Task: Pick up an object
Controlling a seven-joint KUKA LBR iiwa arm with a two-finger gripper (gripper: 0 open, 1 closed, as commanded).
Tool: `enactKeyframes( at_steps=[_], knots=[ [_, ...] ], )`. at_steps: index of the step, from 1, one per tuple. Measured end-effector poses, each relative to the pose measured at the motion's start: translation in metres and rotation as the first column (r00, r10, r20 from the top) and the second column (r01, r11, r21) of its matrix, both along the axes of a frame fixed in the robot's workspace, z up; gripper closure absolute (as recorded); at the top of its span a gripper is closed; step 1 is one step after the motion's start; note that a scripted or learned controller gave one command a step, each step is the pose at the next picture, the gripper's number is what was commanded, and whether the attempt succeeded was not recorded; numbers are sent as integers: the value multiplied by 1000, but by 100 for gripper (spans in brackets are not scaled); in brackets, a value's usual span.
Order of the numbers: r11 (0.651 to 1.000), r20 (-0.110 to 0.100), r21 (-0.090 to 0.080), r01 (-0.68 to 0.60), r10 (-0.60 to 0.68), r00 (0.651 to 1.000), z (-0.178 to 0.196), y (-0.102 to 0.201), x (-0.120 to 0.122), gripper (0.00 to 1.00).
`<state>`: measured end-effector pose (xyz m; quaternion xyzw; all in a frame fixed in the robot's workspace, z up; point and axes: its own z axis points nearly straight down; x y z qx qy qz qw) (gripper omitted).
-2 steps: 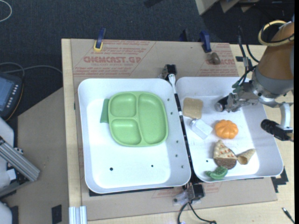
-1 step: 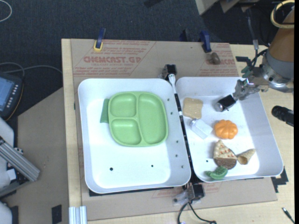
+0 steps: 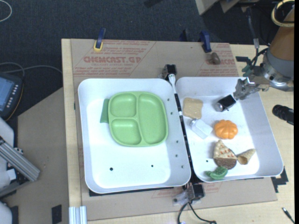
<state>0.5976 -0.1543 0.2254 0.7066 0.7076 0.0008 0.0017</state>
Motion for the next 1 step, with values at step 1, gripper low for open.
enactKeyframes(
  at_steps=[1],
  knots=[
    [1000,-7,4,-4,4,1000,-8,60,-7,100]
  ],
)
